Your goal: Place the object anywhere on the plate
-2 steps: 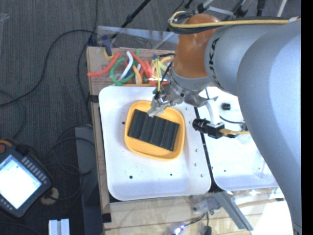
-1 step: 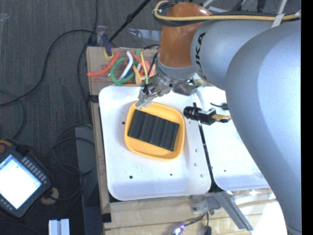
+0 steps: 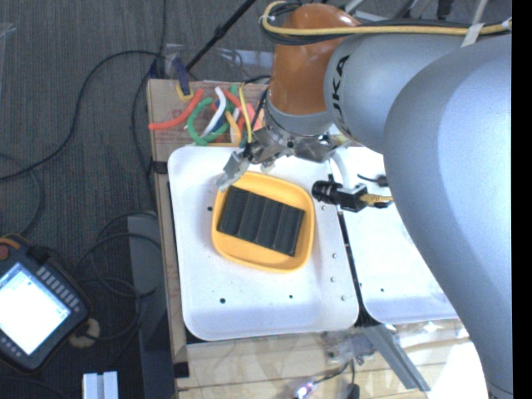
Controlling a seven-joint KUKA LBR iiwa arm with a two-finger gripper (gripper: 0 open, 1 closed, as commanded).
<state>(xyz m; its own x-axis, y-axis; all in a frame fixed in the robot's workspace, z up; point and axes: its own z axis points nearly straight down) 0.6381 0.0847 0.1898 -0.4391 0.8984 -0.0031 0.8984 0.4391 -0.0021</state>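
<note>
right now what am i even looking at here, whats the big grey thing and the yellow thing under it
The big grey thing with the orange band is a robot arm, reaching in from the right. The one camera is fixed above the bench and looks down at a slant. On the bench sit two shallow white bins side by side; the left bin holds a yellow plate, squarish with rounded corners, and a dark ribbed rectangular object already lies on it. The end effector, the arm's two-finger grasping part, hangs at the plate's far edge. I see nothing between its fingers. Behind the bins is a bundle of coloured cables, and a handheld controller with a screen lies at the lower left.
</note>
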